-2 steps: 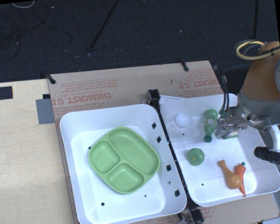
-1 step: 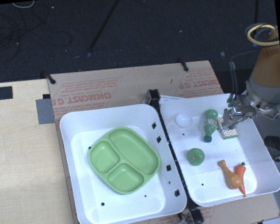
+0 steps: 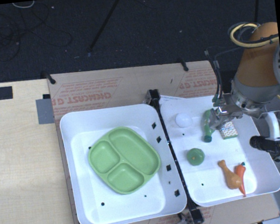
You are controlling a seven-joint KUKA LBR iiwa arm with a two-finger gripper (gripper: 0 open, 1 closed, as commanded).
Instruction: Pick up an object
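Note:
In the right bin (image 3: 270,181), my gripper (image 3: 213,120) hangs low over the back middle, right above a small green bottle-like object (image 3: 207,135). The gripper body hides the top of that object. A small patterned block (image 3: 228,131) lies just to its right. Left of the gripper rests a white ball (image 3: 183,120). A round green fruit toy (image 3: 195,156) sits in the middle of the bin. Near the front right lies an orange duck-shaped toy (image 3: 231,175), with a thin orange-red carrot (image 3: 241,178) against it.
The left bin (image 3: 85,202) bears a green divided plate (image 3: 124,159). A black divider rail (image 3: 167,151) runs between the two bins. The arm's orange band (image 3: 258,64) and grey wrist stand over the right bin's back right corner, and a black fitting (image 3: 268,144) juts out on the right.

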